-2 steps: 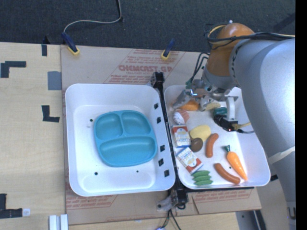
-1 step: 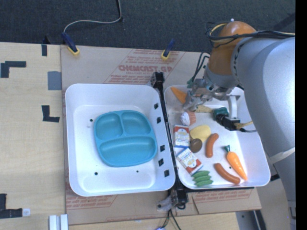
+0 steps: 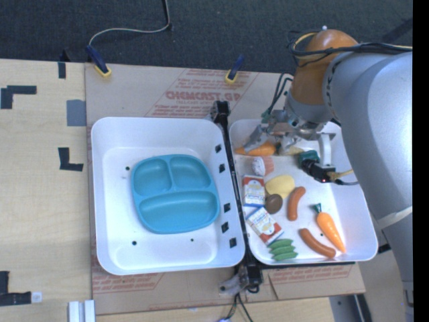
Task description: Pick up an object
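- Objects to be picked are gathered in the right bin point(image 3: 362, 243); the left bin point(image 3: 107, 180) bears a blue divided plate point(image 3: 175, 193).
- The gripper point(image 3: 271, 136) is lowered at the far end of the right bin, above an orange piece point(image 3: 258, 151); whether anything is grasped cannot be told.
- A carrot point(image 3: 328, 228), a sausage point(image 3: 295, 203) and a yellow potato point(image 3: 280, 184) lie apart from the rest, so a clean grasp is judged easier there.

I see a blue tray point(image 3: 176, 193) in my left bin point(image 3: 107, 200), clamps point(image 3: 99, 64) on the cardboard point(image 3: 181, 92), black tape marks point(image 3: 17, 96) on the bench point(image 3: 40, 200), and a cable point(image 3: 163, 5) behind.
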